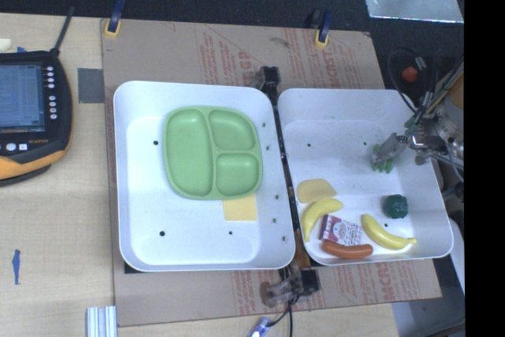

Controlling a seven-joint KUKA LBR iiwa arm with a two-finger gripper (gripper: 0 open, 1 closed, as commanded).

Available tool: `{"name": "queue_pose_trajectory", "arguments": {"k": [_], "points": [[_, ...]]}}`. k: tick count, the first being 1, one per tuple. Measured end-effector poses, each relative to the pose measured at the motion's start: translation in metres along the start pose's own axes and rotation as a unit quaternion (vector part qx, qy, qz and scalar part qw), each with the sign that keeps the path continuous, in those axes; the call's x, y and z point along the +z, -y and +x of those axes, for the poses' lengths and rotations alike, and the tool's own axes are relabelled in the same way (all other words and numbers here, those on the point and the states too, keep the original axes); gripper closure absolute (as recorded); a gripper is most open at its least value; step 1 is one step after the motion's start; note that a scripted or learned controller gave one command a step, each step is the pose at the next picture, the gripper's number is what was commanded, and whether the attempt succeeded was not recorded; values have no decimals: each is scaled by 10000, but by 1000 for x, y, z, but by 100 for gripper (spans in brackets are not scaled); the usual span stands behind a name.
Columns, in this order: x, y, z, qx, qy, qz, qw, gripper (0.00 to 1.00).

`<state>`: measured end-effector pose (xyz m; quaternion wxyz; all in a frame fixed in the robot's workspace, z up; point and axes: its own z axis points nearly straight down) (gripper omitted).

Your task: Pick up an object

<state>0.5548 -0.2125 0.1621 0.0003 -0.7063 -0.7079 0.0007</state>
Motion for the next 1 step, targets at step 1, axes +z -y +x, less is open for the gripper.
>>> {"name": "queue_pose_trajectory", "arguments": {"k": [1], "points": [[71, -44, 0, -14, 3, 10, 10000, 0]]}}
